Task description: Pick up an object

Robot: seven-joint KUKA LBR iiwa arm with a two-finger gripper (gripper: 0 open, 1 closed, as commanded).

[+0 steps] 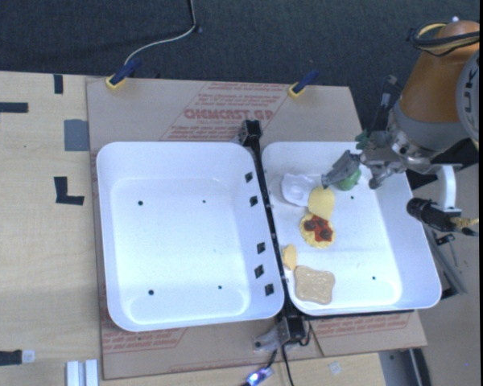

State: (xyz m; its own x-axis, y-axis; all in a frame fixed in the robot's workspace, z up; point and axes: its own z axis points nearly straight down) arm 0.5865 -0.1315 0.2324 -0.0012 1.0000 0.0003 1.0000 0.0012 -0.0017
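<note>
A grey arm with an orange band reaches in from the right, its gripper (344,173) low over the far part of the right bin (402,284). Whether the gripper is parted or closed, or grasping anything, cannot be told from this angle.

Just beside the gripper lie a green object (350,180), a yellow rounded piece (322,203) and a translucent white cup-like item (296,189).

Nearer the camera sit a flat round yellow piece with red topping (318,231), a small yellow lump (290,256), and a tan bread-like slice (314,285), its long axis running roughly across the bin.

The left bin (113,183) is smooth white plastic.
</note>
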